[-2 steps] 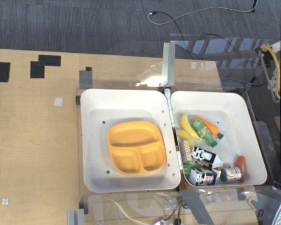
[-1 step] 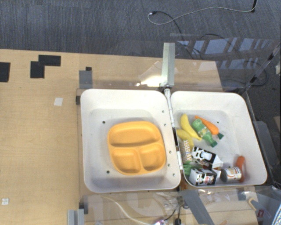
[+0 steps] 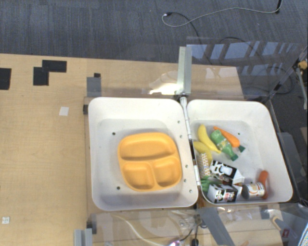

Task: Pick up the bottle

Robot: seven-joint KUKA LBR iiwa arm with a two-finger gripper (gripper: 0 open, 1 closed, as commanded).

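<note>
Dark grey carpet runs across the top of the view, with a thin cable (image 3: 219, 12) looping over it, and below it a pale wooden table (image 3: 43, 158) carries two shallow white bins side by side.

In the left bin (image 3: 103, 192) an orange divided plate (image 3: 149, 160) sits roughly in the middle, with bare white floor on every side between it and the bin's walls.

The right bin (image 3: 262, 120) holds all the small things, crowded into its lower left part. A green bottle (image 3: 223, 144) lies on its side, slanting down toward the right, just beside a yellow banana (image 3: 207, 140) on its left and touching an orange carrot (image 3: 227, 136) that lies along its upper right. Below them a black-and-white carton (image 3: 224, 171) rests near the shared wall, and a second black-and-white carton (image 3: 221, 193) lies close to the front rim. A tin can (image 3: 253, 190) lies on its side right of that one, and a small orange-red piece (image 3: 263, 177) sits just above the can.

The upper part and the right side of this bin are bare white floor, so the bottle has room above and to its right, while its left side is hemmed in by the banana.

The hand's state cannot be told.
</note>
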